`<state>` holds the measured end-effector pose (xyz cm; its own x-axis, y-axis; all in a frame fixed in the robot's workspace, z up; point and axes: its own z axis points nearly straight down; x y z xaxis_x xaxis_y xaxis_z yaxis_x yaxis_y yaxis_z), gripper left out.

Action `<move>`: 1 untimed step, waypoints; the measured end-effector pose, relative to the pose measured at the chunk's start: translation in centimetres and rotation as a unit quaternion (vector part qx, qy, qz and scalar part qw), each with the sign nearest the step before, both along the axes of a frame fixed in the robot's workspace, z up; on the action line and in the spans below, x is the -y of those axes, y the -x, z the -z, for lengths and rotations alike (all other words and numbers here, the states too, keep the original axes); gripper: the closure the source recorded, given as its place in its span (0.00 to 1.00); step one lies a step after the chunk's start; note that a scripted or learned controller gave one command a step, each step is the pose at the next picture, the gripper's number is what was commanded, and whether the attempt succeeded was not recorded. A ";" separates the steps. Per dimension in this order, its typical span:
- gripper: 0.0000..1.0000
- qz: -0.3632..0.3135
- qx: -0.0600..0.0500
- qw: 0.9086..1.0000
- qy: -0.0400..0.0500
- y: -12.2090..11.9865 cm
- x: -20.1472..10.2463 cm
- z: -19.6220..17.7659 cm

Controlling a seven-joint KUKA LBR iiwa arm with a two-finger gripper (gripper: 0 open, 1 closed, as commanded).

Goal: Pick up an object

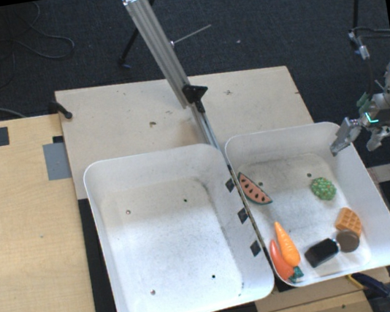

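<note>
Dark carpet strewn with cables surrounds a pale bench (245,99) that bears two shallow white bins side by side, with a slanted aluminium rail (162,46) running down to the seam between them. Taking the right bin (379,195) as the landmark, the left bin (107,203) lies just beside it. Inside the right bin, a watermelon slice (254,188) lies near its left wall, a green leafy piece (323,188) sits toward its right side, a waffle (347,221) lies below that, a brown and black brush-like object (329,248) rests near its front edge, and a carrot (286,245) lies on something red at its front left corner. The gripper (354,134) hangs at the right bin's far right corner, just outside the rim, apart from every object; whether its fingers are spread or pressed together cannot be told.
</note>
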<state>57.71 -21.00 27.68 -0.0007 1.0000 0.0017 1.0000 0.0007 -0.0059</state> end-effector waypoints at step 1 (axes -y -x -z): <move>0.00 -0.001 0.002 1.000 0.001 -0.1 0.0 -0.2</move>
